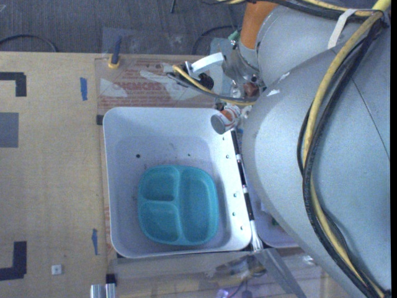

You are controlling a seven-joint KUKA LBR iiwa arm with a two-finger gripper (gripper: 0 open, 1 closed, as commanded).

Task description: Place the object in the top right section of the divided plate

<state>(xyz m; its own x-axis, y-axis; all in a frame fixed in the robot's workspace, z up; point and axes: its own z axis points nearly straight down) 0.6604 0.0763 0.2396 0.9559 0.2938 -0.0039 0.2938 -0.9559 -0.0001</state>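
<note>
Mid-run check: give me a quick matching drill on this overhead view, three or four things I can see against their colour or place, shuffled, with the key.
Things:
1. divided plate
2. left bin
3. arm band
4. tape strip

Descriptions:
A. orange, at the top of the view
B. teal, lying on the bin floor
C. blue, on the tan bench left of the bin
D. white, holding the plate

Pairs: 1-B, 2-D, 3-A, 4-C
</note>
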